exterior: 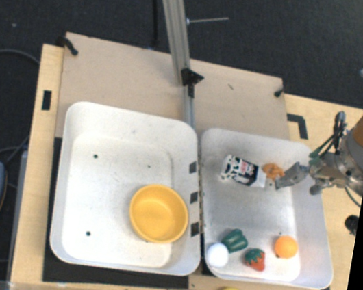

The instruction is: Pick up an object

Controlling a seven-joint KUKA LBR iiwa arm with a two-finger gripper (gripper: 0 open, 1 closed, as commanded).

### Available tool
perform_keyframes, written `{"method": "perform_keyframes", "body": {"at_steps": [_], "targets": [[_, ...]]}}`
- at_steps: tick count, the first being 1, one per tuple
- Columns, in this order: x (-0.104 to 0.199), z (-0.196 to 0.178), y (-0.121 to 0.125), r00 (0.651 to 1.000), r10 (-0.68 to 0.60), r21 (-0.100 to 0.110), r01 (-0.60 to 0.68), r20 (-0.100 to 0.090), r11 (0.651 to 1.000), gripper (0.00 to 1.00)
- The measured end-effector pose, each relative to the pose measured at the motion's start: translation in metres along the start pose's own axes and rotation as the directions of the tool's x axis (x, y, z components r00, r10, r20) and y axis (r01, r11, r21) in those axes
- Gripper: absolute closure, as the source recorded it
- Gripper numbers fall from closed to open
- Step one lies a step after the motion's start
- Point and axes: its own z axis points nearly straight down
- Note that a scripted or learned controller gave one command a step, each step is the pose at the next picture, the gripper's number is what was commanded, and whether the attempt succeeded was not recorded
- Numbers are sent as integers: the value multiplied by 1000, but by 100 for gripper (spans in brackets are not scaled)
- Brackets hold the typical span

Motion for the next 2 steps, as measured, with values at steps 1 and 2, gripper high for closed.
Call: {"method": "perform_keyframes", "body": {"at_steps": [1,2], "targets": [[0,0,0,1000,0,0,0,0,1000,0],[-2,44,5,1000,4,4,-4,3,1000,0]]}}
